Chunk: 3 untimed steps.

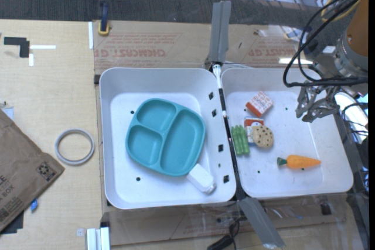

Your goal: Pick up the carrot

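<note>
Right-hand shallow white bin [328,187] taken as landmark; the orange toy carrot with a green stub end [299,163] lies flat on its floor toward the near right corner, stub pointing left, nothing touching it; the claw [312,109] hangs over the bin's far right part, beyond the carrot and well apart from it; whether its fingers are parted or closed cannot be told at this angle; nothing visible between them. Left of the carrot in the same bin: round speckled cookie [262,136], green ridged pod-shaped toy [240,140] along the left wall, small orange-and-white box [259,103] further back. Left of the landmark bin, the second white bin [111,143] holds a teal divided plastic plate [166,137]; a grey tape ring [75,146] lies on the desk [47,96] beyond that.
</note>
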Tool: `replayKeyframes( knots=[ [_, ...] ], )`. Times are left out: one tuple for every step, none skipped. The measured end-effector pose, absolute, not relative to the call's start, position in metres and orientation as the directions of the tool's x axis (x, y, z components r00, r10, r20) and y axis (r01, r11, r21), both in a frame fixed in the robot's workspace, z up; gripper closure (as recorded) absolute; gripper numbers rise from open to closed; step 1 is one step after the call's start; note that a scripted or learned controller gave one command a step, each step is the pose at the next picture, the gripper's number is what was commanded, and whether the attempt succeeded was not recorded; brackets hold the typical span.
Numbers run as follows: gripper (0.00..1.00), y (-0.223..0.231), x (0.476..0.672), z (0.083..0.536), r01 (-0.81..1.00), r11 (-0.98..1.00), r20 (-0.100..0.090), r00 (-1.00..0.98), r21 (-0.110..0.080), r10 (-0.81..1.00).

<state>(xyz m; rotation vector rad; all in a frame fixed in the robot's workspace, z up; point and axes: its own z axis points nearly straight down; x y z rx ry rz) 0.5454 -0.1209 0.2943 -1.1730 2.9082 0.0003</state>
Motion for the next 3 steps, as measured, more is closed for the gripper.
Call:
replayKeyframes(
  knots=[
    [1.00, -0.100, 0.599, 0.239, -0.756, 0.654, -0.005, -0.654, -0.001, -0.756],
    [1.00, -0.134, 0.607, 0.274, -0.918, 0.397, -0.005, -0.397, -0.003, -0.918],
    [0.00, -0.134, 0.607, 0.274, -0.918, 0.397, -0.005, -0.397, -0.002, -0.918]
  ],
)
